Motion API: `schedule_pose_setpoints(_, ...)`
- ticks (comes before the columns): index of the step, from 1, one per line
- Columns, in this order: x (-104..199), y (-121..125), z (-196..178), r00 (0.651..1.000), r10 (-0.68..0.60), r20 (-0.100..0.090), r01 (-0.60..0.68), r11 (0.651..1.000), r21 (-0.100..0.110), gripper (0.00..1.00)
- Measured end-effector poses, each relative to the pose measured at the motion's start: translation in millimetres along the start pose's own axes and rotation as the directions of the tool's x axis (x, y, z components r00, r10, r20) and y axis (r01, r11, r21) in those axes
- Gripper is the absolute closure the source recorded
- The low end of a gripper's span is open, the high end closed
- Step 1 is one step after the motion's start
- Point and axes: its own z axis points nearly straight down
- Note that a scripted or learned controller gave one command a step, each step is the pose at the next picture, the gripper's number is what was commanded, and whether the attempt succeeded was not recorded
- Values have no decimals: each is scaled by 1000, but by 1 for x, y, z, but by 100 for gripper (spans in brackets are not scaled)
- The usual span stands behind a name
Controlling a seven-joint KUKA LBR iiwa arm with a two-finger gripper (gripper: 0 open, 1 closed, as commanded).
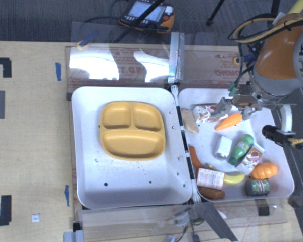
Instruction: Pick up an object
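Grey gripper [236, 106] overhangs the carrot [228, 121]; fingertips indistinct.

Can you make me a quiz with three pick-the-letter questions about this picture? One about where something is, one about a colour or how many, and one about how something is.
1. Where is the yellow tray?
A. in the left bin
B. in the right bin
C. on the floor

2. How many compartments does the tray have?
A. one
B. three
C. six

3. How does the carrot lie?
A. inside the tray
B. in the right bin, just under the gripper
C. outside both bins

Answers:
1. A: the tray sits alone in the left bin.
2. B: two small compartments above one long one.
3. B: the carrot lies in the right bin among the other toys, with the gripper right above it.
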Motion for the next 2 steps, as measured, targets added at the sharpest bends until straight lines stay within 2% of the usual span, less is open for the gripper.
schedule_pose_setpoints(1,-47,16,105,999,-43,0,43,999,-2,0)
schedule_pose_setpoints(2,-7,53,117,979,-203,4,203,979,8,0)
